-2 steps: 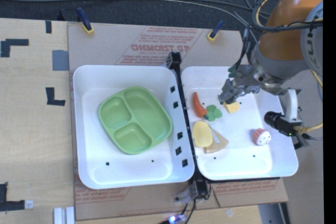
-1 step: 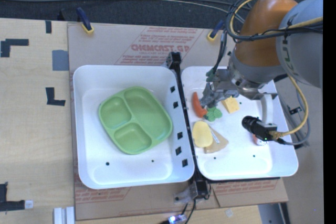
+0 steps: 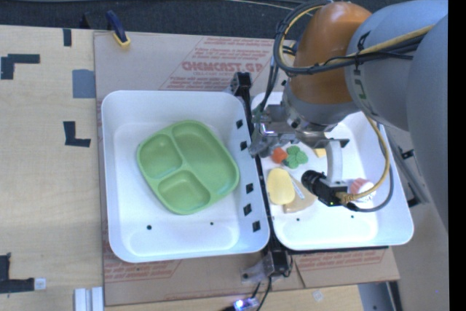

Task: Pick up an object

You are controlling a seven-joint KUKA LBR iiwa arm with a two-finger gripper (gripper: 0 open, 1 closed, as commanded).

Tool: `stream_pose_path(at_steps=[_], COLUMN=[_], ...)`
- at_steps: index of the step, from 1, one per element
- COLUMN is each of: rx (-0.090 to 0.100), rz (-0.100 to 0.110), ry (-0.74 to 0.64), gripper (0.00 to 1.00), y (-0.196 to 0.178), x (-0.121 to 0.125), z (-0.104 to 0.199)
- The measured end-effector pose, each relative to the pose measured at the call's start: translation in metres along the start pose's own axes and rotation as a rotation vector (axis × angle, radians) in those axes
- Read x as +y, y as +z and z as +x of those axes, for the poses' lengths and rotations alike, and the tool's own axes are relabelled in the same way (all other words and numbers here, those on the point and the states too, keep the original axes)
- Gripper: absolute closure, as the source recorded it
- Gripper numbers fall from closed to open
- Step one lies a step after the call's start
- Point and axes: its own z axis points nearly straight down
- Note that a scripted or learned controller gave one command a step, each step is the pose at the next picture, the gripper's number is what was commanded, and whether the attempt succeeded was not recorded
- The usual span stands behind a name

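Cardboard covers the table under both bins. Nearest, just below the hand [image 3: 291, 138], lies a yellow piece [image 3: 280, 186]; orange [image 3: 279, 154] and green bits [image 3: 295, 156] crowd beneath it. Hand state: cannot tell. Crowding could cause a slip or double grab.

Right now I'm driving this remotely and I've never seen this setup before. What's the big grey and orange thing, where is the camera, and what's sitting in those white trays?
The big grey and orange thing is the robot arm, reaching in from the right side of the picture. The single camera is fixed above the bench and looks down at a slant.

Two shallow white bins sit side by side. The left bin holds a green divided plate with three compartments. The arm hangs over the right bin, where several small pieces lie close together: a yellow piece, a small orange piece, a green piece and a pinkish piece.

The arm's body covers its gripper, so I cannot tell whether it holds anything.
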Motion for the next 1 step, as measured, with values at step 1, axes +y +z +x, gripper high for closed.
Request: stream_pose_path(at_steps=[1], rx=[0.000], rz=[0.000], ry=[0.000], gripper=[1.00], y=[0.0114], x=[-0.0122], z=[0.0526])
